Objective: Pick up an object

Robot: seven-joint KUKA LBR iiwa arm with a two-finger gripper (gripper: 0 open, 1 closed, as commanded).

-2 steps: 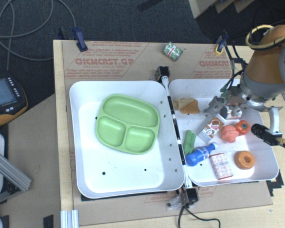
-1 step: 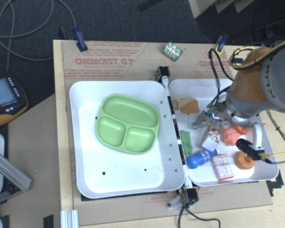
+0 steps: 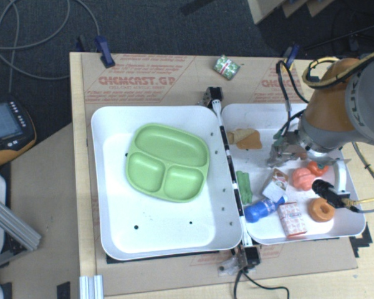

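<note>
My gripper reaches down into the right bin, near its middle. Just below it lies a small brown-and-white packet. A pink-red lump sits to the gripper's lower right, with a small orange piece beside it. A tan bread-like piece lies to the gripper's left. Nothing shows between the gripper's tips.
The right bin also holds a blue bottle, a green stick, a pink packet and an orange ring. A green divided plate lies in the left bin. A green wrapped sweet rests on the board behind.
</note>
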